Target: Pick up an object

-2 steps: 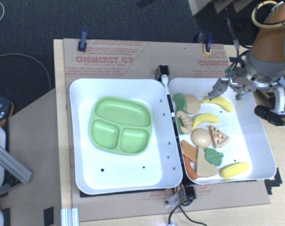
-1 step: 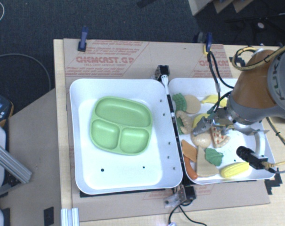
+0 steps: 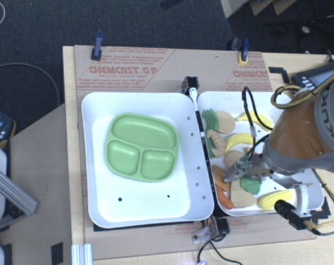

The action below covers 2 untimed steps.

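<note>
**Arm low over the toy-food pile, reaching for a pick**

The worktop (image 3: 155,65), a brown board with red lettering, fills the middle of the frame and carries two shallow white bins side by side. The left bin (image 3: 100,192) holds one thing, a green divided plate (image 3: 141,146) lying flat in its upper half. The right bin (image 3: 222,99) is crowded with small toy foods heaped along its left side.

The arm (image 3: 302,131) comes in from the right edge of the frame and covers much of the right bin. The gripper (image 3: 238,171) is down among the pile at centre-right. Whether the jaws are wide or narrow cannot be told; their tips are lost against the clutter, and nothing is plainly seen held between them.

Candidate objects lie close around it: a green leafy piece (image 3: 210,117) at the pile's top, a tan round piece (image 3: 226,122) beside it, a yellow banana-like piece (image 3: 238,141) just above the gripper, a green piece (image 3: 250,185) just below it, an orange carrot-like piece (image 3: 222,192) lower left, and a yellow piece (image 3: 274,197) lower right.

By my reading the step in hand is the descent and grasp. The next move calls for closing on a single item, then a straight lift; the crowding makes a slip or a double catch likely.
</note>
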{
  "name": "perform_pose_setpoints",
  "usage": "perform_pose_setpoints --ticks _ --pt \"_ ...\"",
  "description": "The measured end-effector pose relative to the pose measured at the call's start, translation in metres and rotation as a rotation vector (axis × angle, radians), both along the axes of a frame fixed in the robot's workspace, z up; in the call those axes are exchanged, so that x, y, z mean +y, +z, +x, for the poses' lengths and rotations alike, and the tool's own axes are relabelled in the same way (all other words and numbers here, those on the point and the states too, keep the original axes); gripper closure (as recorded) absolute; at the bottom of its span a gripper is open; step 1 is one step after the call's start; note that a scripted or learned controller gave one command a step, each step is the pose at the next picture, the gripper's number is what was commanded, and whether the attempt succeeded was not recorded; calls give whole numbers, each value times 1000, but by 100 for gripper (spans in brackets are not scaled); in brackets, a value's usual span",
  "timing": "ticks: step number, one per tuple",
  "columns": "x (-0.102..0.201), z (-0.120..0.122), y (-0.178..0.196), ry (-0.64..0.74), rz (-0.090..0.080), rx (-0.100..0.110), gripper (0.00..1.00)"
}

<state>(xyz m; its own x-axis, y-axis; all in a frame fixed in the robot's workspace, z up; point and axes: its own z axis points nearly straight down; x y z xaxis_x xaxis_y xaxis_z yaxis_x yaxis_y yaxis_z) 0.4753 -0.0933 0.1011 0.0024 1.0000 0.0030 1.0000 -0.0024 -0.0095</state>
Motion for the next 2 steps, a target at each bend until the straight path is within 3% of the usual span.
perform_pose_setpoints --ticks 1,2 --pt "-1 4 12 0 -3 -11 100" --pt "31 6 105 7 -3 -20 100"
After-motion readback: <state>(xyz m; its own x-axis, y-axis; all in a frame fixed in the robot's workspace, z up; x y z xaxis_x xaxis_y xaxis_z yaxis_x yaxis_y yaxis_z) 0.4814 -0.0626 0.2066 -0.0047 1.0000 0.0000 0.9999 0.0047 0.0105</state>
